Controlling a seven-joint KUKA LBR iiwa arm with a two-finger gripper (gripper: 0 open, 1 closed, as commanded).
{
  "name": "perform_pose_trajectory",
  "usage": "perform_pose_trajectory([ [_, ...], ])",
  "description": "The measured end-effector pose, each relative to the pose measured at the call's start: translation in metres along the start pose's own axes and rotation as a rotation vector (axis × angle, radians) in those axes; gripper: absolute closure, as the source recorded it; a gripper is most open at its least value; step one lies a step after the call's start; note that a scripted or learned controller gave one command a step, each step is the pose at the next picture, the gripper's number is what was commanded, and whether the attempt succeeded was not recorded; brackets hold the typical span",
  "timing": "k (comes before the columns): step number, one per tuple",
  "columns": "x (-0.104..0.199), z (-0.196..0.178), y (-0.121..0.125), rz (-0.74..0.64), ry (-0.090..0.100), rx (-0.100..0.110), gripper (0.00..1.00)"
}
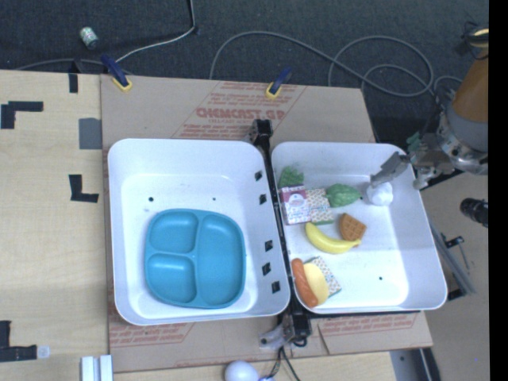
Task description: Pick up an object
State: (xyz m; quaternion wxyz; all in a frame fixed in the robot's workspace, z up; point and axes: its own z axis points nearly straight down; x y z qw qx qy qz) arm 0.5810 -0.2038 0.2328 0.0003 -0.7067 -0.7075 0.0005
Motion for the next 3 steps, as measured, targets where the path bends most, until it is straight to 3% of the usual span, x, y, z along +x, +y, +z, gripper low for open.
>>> perform_pose_trajectory([
  [1,0.025,0.146,-0.022,-0.001,0.001,-0.003,0.0],
  [2,0.024,0.137,-0.022,0.0,-0.003,-0.005,1.0],
  [3,0.123,0.047,0.008,-0.003,0.002,-0.004,1.0],
])
